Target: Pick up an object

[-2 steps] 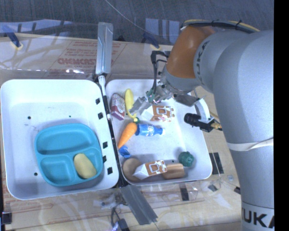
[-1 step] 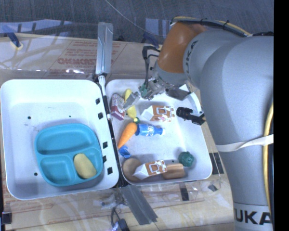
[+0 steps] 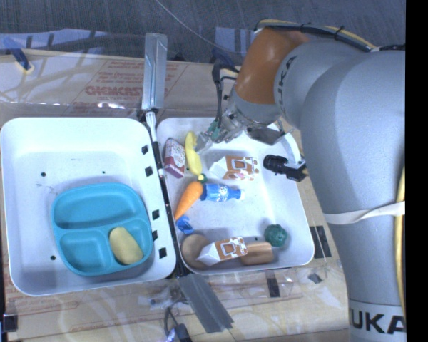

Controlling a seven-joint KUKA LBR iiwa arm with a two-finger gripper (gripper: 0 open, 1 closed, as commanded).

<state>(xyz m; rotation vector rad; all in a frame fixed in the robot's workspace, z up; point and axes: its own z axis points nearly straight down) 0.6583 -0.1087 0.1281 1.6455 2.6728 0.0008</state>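
Observation:
My gripper (image 3: 212, 135) hangs low over the back of the right bin (image 3: 294, 204), just right of the top end of a yellow banana (image 3: 192, 154). Whether it touches the banana I cannot tell. Beside the banana lie a dark red packet (image 3: 174, 158) and a white carton with orange print (image 3: 237, 167). An orange carrot (image 3: 188, 198) and a blue bottle (image 3: 221, 192) lie in the bin's middle. Toward the front sit a green round thing (image 3: 275, 235) and a brown piece with a second small carton (image 3: 232, 251) on it.
The left bin (image 3: 28, 148) holds a blue compartment tray (image 3: 93, 209) with a yellow lump (image 3: 125, 245) in its front right section. A small blue item (image 3: 183, 225) lies by the right bin's left wall. The grey arm (image 3: 349, 141) covers the bench's right side.

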